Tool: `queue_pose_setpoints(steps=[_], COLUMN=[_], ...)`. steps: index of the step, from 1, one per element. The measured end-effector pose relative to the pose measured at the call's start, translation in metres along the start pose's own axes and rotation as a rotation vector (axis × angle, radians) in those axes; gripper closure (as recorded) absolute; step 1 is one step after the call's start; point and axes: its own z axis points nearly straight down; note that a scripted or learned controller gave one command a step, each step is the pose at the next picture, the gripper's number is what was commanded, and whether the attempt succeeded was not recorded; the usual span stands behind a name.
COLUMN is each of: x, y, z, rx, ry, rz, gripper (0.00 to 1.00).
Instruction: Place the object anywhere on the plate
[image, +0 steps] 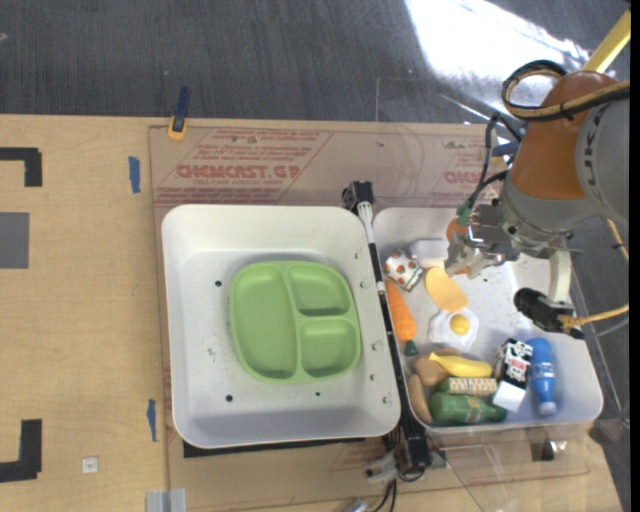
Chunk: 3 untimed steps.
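The green divided plate (295, 320) lies in the left white bin (190, 300). My gripper (468, 256) hangs low over the back of the right bin (590, 390), under the orange wrist band. Directly in front of it lies a yellow-orange oval piece (445, 288), with a fried egg toy (455, 325) just beyond. An orange carrot (401, 312) lies along the bin's left wall, and a small white and red piece (402, 267) sits behind it. I see nothing held at the gripper.
At the right bin's front lie a banana (465, 365), a dark green bottle (467, 408), a blue bottle (542, 375), a black and white box (515, 360) and a brown piece (428, 372). A black clamp (358, 195) stands between the bins at the back.
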Motion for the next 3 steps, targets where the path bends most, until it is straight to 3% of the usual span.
queue_pose_setpoints(steps=[1, 2, 3], x=[0.070, 0.119, 0.162], y=[-0.044, -0.073, -0.081], z=[-0.024, -0.044, -0.075], rx=[0.004, -0.001, -0.005], ry=[0.005, 0.003, 0.002], rz=[-0.031, 0.382, 0.163], gripper=[1.00, 1.00, 1.00])
